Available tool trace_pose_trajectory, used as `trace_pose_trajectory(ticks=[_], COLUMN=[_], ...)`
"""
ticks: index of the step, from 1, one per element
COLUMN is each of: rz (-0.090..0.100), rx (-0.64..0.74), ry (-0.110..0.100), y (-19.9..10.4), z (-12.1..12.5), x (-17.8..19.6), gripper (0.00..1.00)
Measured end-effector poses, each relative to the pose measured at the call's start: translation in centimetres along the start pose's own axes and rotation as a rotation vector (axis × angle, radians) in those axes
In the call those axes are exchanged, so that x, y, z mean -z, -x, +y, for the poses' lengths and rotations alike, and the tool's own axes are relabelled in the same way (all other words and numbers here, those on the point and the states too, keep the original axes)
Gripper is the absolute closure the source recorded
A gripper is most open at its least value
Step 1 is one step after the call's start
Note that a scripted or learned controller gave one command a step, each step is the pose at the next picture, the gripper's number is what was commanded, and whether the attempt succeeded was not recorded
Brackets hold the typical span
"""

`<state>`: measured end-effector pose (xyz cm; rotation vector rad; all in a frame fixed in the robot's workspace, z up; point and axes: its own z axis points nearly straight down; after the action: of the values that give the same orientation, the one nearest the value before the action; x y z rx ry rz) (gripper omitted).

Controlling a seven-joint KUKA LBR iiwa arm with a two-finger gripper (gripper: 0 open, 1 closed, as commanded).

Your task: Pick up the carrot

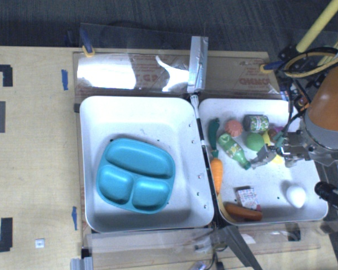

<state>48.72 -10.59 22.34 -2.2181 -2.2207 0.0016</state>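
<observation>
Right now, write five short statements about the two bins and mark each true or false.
1. The carrot lies in the right bin, against its left wall. True.
2. The blue divided plate sits in the right bin. False: it sits in the left bin.
3. The gripper hangs over the right bin, apart from the carrot. True.
4. The white egg rests on the blue plate. False: it lies near the right bin's lower right corner.
5. The carrot is up between the jaws. False: it lies on the bin floor.
</observation>
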Motion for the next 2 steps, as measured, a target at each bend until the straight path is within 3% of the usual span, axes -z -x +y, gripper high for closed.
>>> trace_pose_trajectory(ticks=[1,2], rz=[0.001,-0.001], rx=[0.229,0.195], ry=[-0.003,0.005], y=[-15.5,-18.2], z=[-0.9,-0.7], x=[-4.1,-1.1], gripper=[0.0,0.0])
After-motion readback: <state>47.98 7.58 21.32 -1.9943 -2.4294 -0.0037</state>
